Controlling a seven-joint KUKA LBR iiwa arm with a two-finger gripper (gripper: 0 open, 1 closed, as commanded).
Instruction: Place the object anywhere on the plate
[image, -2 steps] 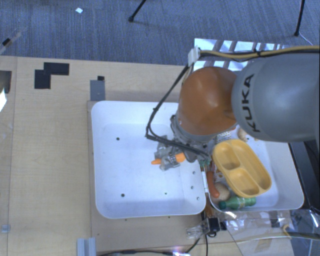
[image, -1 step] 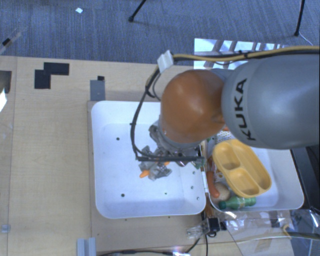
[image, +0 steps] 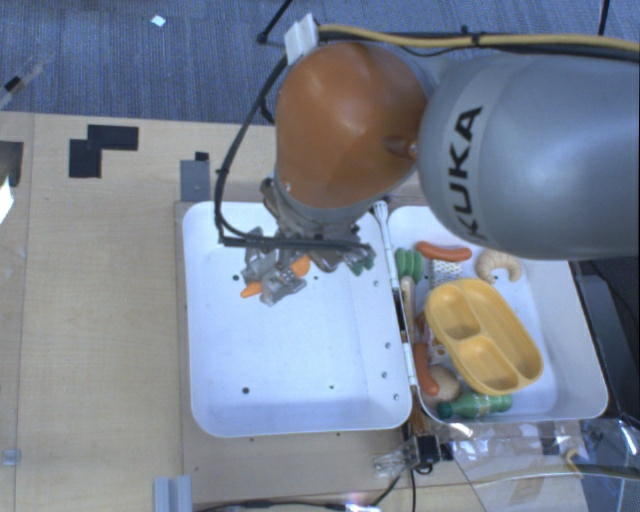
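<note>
The grey arm (image: 520, 140) reaches in from the right, its orange band (image: 345, 110) bulging over the top edge of the left bin (image: 300, 400). Below the band the wrist points down, and the gripper (image: 275, 278) hangs low over the upper part of that bin, close to the floor or touching it; which, the view does not settle.

The grey fingers (image: 262, 268) stand close together, and a small orange carrot (image: 272, 281) shows between and around them: one orange tip pokes out to the left of the jaws and another bit to their right. So the jaws seem narrowed on the carrot, though the metal hides the actual contact.

A small green piece (image: 362, 260) lies just to the right of the jaws, under the wrist. Further right, past the wall between the bins, lies the right bin (image: 585, 390). In it, well apart from the jaws, sits a yellow divided plate (image: 485, 335), tilted, resting among toy food: a green pod (image: 408, 265), a red sausage (image: 443, 252), a pale curved piece (image: 498, 265) and a dark green vegetable (image: 475, 405) at the plate's lower edge.
</note>
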